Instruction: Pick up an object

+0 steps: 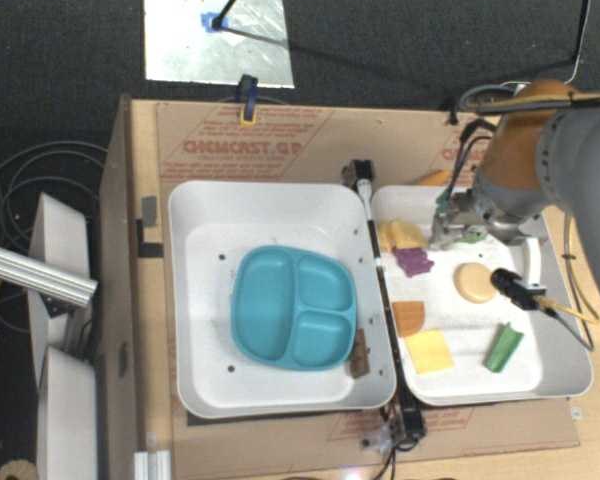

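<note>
**GRIPPER OVER THE RIGHT BIN: STATUS**

Gripper [452, 230]: low over the far left part of the right bin [570, 368], at the end of the grey arm [580, 158] reaching in from the right. Open or closed: cannot tell from this angle.

Loose things for picking, all on the floor of the right bin:
- Pale yellow piece [402, 235] – far left corner, just left of the gripper.
- Purple lump [413, 261] – just near of the pale yellow piece, close to the gripper on its near left side. Touching or apart: cannot tell.
- Tan round disc [473, 283] – middle of the bin, near of the gripper.
- Orange piece [409, 317] – against the left wall, near of the purple lump.
- Yellow square [429, 350] – just near of the orange piece, lying flat.
- Green stick [503, 347] – near right area, tilted, well apart from the gripper.

Left bin [195, 268]: side by side with the right bin on the brown bench board [280, 148]. Blue divided plate [295, 308] flat in its middle, three compartments. Small brown piece [360, 353] at the near right edge of the plate, beside the wall shared with the right bin.
</note>
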Controlling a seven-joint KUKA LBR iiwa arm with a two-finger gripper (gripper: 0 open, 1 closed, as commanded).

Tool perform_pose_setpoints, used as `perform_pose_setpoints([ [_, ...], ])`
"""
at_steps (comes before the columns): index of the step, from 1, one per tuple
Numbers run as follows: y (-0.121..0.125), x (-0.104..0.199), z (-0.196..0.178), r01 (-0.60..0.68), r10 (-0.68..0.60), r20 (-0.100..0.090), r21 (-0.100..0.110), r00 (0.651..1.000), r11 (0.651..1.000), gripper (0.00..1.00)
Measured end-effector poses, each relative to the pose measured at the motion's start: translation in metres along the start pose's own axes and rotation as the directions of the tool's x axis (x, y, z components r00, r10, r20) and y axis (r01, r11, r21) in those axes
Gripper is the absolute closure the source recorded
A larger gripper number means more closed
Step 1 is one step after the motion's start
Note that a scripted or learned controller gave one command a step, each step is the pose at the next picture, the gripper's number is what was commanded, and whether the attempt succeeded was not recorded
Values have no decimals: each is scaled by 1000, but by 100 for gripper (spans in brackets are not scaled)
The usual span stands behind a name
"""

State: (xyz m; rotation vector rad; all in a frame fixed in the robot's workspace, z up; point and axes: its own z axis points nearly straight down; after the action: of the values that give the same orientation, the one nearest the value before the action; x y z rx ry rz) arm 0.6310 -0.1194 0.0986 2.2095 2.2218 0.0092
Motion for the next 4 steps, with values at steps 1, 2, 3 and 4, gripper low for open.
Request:
perform_pose_setpoints([
  [1,0,0,1,0,0,0,1,1000,1000,0],
  [2,-89,-56,14,-11,11,-2,16,1000,1000,0],
  [3,-136,-35,14,-6,6,-3,13,1000,1000,0],
  [4,-145,-60,13,-5,5,-2,10,1000,1000,0],
])
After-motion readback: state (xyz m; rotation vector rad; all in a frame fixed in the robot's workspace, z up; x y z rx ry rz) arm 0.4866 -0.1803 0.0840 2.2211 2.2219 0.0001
